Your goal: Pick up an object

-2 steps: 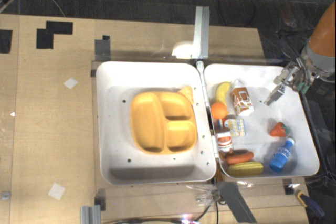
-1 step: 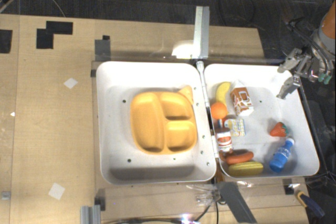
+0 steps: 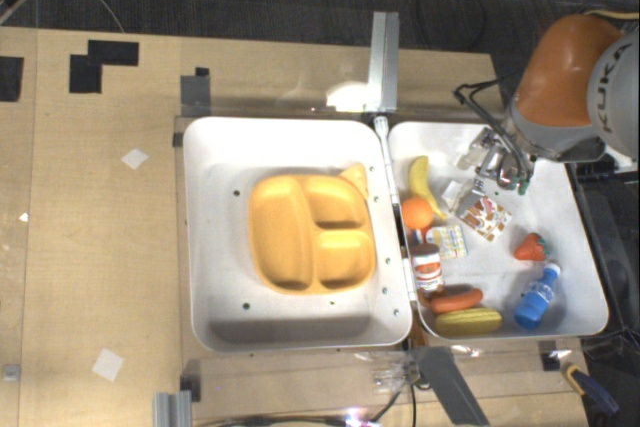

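Down at the bottom edge of the right bin (image 3: 590, 315), a yellow sausage-shaped toy (image 3: 468, 321) lies flat, with a reddish hot-dog piece (image 3: 456, 299) just above it, touching or nearly so. To their right a blue bottle (image 3: 537, 299) lies tilted, cap pointing up and right. A little higher, a small white jar with a red label (image 3: 427, 267) sits against the bin's left wall, and a pale printed card (image 3: 451, 241) lies just beside it. Over on the right, a red strawberry-like toy (image 3: 531, 247) sits alone on bare white floor.

Moving up: an orange (image 3: 417, 213) rests by the left wall, with a banana (image 3: 418, 177) curving up from it. Between those and the strawberry lies a colourful snack packet (image 3: 484, 216).

Now the gripper (image 3: 492, 167): it hangs in the upper middle of the right bin, just above that packet, angled down and to the left. Whether it's open or pinched shut I can't make out; nothing visibly sits between its tips, and I can't tell if it touches the packet. The orange-banded arm (image 3: 570, 80) bulks in from the upper right.

In the left bin (image 3: 210, 215), a yellow divided tray (image 3: 310, 233) lies in the middle.
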Action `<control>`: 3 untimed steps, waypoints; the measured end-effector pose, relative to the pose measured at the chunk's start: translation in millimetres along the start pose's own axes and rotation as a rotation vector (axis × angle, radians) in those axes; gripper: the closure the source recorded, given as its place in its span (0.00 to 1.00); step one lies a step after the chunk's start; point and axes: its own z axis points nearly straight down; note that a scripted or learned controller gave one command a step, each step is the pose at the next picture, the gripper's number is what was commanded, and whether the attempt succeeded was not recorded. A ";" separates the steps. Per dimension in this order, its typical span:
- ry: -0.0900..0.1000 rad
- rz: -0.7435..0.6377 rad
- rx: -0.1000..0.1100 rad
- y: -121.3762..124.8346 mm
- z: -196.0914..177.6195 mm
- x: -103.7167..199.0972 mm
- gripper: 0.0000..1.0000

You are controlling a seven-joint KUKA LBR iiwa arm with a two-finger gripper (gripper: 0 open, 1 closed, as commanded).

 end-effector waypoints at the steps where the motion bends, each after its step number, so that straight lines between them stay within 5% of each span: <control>1: -0.003 -0.010 -0.002 -4.6 19.7 -11.8 0.00; 2: -0.011 -0.014 -0.005 -2.2 8.8 -14.5 1.00; 3: 0.004 0.454 0.001 53.1 -59.9 15.5 1.00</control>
